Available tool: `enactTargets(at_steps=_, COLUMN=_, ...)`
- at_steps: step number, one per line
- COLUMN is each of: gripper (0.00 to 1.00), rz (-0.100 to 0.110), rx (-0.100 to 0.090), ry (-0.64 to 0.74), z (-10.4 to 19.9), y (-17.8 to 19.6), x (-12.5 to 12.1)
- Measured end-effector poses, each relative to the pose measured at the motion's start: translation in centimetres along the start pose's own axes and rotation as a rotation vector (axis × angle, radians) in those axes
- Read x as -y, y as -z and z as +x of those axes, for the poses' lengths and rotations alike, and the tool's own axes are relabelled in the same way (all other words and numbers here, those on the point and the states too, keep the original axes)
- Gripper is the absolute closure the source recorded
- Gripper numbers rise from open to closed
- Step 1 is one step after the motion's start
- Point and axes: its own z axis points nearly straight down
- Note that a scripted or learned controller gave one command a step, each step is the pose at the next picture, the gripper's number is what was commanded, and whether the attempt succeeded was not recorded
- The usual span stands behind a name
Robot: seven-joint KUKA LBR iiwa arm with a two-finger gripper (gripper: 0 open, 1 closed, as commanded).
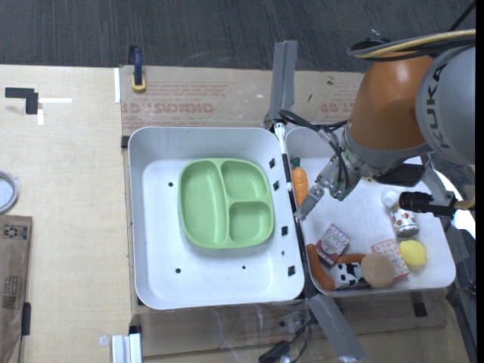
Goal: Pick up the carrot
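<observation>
A small orange carrot [300,184] lies in the right-hand bin [435,274], tight against its left wall, beside the divider between the two bins. Its long axis runs roughly up and down the view, along that wall. The gripper [311,198] hangs just to the carrot's right and slightly lower, its fingertips close beside the carrot's lower end, seemingly not around it. Whether the fingers are apart or together cannot be told from this angle. The arm [393,104] reaches in from the right. The left bin [151,225] holds a green divided plate [225,203]. Judging by this, a short shift leftward would bring the gripper over the carrot.
</observation>
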Motion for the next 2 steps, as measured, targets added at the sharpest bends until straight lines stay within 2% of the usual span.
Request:
enactTargets(at_steps=1, gripper=0.0, rz=-0.001, rx=-0.001, ry=0.272, z=1.3, y=0.1, x=6.6)
enactTargets(at_steps=2, gripper=0.0, rz=-0.003, rx=0.001, ry=0.667, z=0.1, y=0.1, x=3.2)
